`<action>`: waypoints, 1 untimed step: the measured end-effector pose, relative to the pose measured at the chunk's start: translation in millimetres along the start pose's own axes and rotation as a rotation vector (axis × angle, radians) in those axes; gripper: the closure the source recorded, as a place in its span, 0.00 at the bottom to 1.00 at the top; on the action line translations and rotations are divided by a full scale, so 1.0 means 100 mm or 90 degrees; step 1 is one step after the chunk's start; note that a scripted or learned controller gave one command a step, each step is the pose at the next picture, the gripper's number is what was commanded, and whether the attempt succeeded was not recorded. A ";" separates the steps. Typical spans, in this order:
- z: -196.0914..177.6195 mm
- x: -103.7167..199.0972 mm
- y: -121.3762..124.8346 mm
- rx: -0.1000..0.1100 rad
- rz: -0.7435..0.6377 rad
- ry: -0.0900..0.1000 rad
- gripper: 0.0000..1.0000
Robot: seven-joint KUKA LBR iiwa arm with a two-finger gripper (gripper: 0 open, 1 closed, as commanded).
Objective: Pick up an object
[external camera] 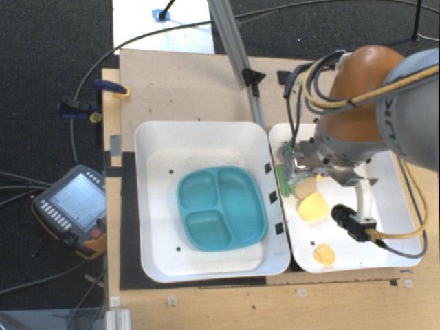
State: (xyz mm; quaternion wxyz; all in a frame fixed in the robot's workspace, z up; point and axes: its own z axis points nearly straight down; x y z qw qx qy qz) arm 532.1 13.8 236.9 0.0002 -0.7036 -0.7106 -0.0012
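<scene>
The arm comes in from three o'clock and hangs over the right-hand bin (412, 205), its orange band and grey body covering that bin's upper half. The tool (300, 174) sits low at the bin's left side, near the wall it shares with the neighbouring bin, and whether it is apart or together I cannot tell, as the wrist hides it from above.

Just below the tool, toward six o'clock, lies a yellow block (312, 207), with a small tan piece (306, 186) touching its upper edge and reaching up under the tool. A thin green strip (282, 176) lies along the bin's left wall at the tool's nine o'clock. Toward five o'clock from the yellow block, near the bin's lower edge, rests a small orange-yellow lump (324, 254), apart from the others. A black cable fitting (350, 224) hangs beside the block at its three o'clock.

The left-hand bin (158, 184) holds a teal divided plate (222, 208) with three compartments, lying flat near its centre. Both bins stand on the table (179, 81). A teach pendant (72, 208) lies off the table at nine o'clock.
</scene>
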 end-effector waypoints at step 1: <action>0.14 0.53 0.15 0.000 0.000 0.000 1.00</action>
